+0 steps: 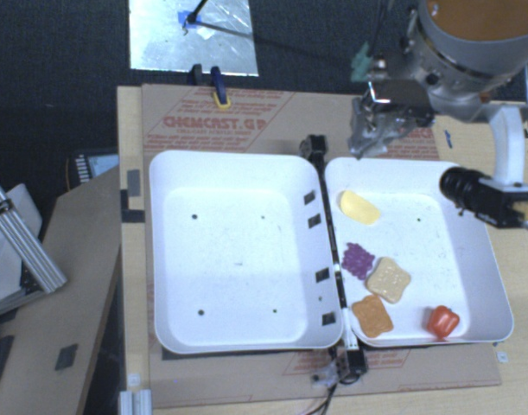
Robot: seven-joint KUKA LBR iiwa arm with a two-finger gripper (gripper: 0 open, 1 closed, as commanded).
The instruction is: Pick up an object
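Two shallow white bins sit side by side on the desk (471,158), joined along a black centre divider (327,240) fitted with small clips.

The right bin (471,258) carries five items. A yellow banana-like piece (359,207) lies near the upper left of this bin. Below it, close to the divider, is a purple grape cluster (358,259). Just beside the grapes, to the lower right, lies a pale slice of toast (389,280). A darker orange-brown bread slice (372,316) sits directly below that, its edge meeting or nearly meeting the pale slice. A red pepper-like piece with a green stem (443,321) rests in the lower right corner, apart from the others.

The arm enters from the upper right, grey with an orange band. The claw (372,138) hangs above the far rim of the right bin, over the desk surface, clear of all five items. Whether its jaws are parted or closed cannot be told; nothing is seen between them.

The left bin (238,249) shows a few dark spots on its floor.

Beyond the bins, a printed cardboard sheet (216,121) lies under them, and a silver foil square (193,22) rests on the dark floor.
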